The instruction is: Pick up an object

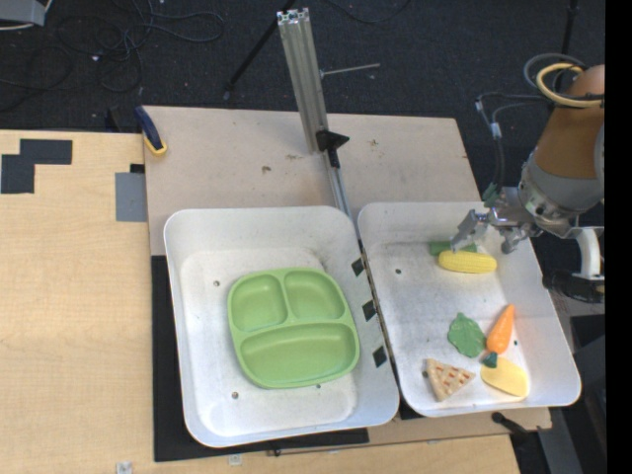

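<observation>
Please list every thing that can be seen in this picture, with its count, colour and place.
bins: two, white, side by side on the bench
divided plate: one, green, in the left bin
corn cob: one, yellow, far part of the right bin
leafy piece: one, green, right bin
carrot: one, orange, beside the leafy piece
pizza slice: one, tan, near edge of the right bin
wedge: one, yellow, near right corner
metal post: one, grey, behind the bins
pincer: one, grey, just above the corn cob
</observation>
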### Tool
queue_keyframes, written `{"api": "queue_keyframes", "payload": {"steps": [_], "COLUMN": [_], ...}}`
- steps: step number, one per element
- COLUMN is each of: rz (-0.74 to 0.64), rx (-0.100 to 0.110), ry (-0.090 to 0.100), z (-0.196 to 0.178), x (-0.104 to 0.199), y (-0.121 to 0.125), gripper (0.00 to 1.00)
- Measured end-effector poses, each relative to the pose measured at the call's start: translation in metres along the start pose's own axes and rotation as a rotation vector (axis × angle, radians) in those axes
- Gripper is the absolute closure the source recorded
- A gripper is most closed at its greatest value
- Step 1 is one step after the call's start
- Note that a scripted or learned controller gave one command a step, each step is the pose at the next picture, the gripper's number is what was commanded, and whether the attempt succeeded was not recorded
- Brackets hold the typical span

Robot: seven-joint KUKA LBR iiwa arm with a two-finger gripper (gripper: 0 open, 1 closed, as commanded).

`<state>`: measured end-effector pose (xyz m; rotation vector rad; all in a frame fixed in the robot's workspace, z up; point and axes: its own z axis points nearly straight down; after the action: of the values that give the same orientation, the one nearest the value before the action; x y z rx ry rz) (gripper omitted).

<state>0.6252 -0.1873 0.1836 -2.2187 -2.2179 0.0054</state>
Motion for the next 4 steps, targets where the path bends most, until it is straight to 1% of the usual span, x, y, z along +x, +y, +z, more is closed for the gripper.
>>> {"api": "queue_keyframes", "payload": {"steps": [1, 2, 3, 4], "rz": [0.000, 0.000, -0.001, -0.001], "rx": [0.001, -0.002, -0.007, -0.009], "ry": [0.001, -0.001, -0.001, -0.003], "z": [0.057, 0.044, -0.001, -0.056], "x": [-0.004, -0.005, 0.001, -0.009], "y": [-0.009, -0.008, -0.006, -0.005], "gripper": [0.00, 1.00, 1.00, 1.00]}}
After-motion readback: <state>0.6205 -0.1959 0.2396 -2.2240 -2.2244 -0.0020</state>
